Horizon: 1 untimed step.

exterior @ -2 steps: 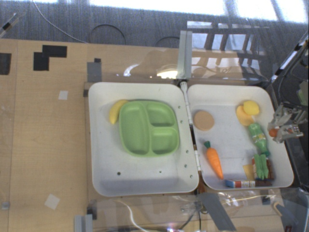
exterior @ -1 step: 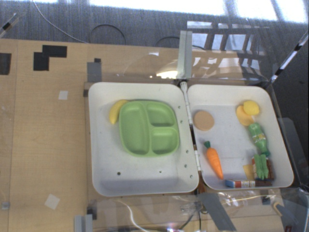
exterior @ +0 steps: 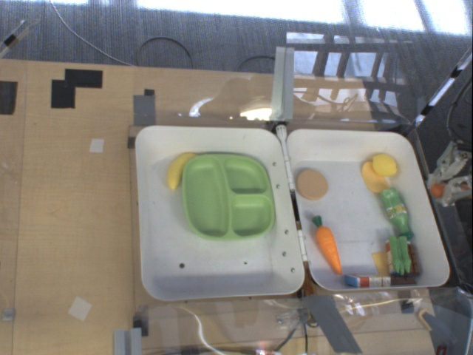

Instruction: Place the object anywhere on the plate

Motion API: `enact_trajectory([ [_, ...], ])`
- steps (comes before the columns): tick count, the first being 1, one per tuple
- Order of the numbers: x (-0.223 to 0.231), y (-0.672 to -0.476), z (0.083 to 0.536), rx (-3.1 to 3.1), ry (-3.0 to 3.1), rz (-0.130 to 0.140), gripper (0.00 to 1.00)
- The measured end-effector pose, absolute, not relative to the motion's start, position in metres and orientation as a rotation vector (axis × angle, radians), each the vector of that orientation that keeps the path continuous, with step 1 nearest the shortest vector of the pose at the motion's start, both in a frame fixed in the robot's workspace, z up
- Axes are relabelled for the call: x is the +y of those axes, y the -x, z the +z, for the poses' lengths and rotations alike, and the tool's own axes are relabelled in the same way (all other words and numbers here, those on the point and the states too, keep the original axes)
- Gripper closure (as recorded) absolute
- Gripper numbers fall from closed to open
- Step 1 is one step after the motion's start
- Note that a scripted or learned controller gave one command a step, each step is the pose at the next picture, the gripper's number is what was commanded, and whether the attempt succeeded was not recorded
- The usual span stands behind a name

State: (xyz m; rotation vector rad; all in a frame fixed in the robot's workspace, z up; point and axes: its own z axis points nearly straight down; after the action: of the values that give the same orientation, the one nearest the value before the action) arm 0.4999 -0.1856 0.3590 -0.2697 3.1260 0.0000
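I logged the green plate [exterior: 227,197] in the left bin [exterior: 159,272], its three compartments bare. A yellow banana [exterior: 176,170] lay touching the plate's far left edge, partly tucked behind the rim.

The gripper [exterior: 448,170] sat off past the right bin's [exterior: 340,281] right wall, well apart from the plate; it was too small and cluttered for me to tell how it was set. Nothing appeared held.

The task did not name its object, so I took the candidates to be the loose toys in the right bin: an orange carrot [exterior: 329,248] nearest the plate, just right of the divider; a tan disc [exterior: 312,184] beyond it; a yellow lemon-like piece [exterior: 380,171] further right; a green bottle [exterior: 396,212] and a green packet [exterior: 400,254] along the far side from the plate; a flat red-and-white bar [exterior: 367,280] at the near wall.

Risks, as I judged them:
- The items furthest from the plate were packed close; a descent there could nudge neighbours or pinch two at once.
- The bar lay against the bin wall, leaving little room for a clean grasp.
- The carrot is tapered and could slip out during the carry.
- The raised divider between bins [exterior: 290,198] stood in the transfer path; a low carry could clip it.
- The banana at the plate's rim could be knocked on release near that side.
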Motion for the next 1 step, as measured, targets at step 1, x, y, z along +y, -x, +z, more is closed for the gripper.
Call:
enact_trajectory([
  [1, -0.2052, -0.5563, 0.4921, 3.109, 0.289, -0.012, 1.00],
])
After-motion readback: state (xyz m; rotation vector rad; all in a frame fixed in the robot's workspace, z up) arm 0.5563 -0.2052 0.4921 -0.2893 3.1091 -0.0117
